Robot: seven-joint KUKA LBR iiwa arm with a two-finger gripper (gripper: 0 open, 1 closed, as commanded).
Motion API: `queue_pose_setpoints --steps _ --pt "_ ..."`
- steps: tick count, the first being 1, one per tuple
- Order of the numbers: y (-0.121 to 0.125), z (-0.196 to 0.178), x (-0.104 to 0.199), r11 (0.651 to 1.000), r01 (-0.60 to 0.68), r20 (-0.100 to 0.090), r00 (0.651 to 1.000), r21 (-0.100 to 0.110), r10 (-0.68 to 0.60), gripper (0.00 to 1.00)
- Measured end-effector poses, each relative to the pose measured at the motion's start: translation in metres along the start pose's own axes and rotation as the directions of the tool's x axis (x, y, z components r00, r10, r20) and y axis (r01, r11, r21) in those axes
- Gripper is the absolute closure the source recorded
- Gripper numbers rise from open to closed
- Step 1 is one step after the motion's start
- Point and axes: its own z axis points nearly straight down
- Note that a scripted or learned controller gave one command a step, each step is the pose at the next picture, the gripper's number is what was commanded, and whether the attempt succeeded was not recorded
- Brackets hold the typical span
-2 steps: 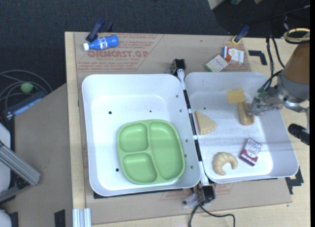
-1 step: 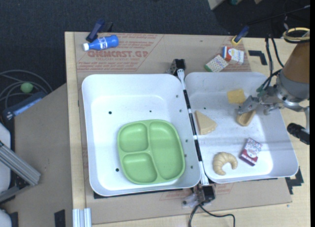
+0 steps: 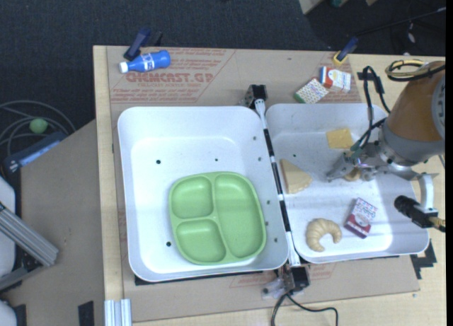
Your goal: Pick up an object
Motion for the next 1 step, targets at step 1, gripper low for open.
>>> queue_pose_setpoints --steps 1 --pt "0.0767 -0.0014 -0.0229 1.0 0.001 0.002 1.0 -0.003 -0.001 0.0"
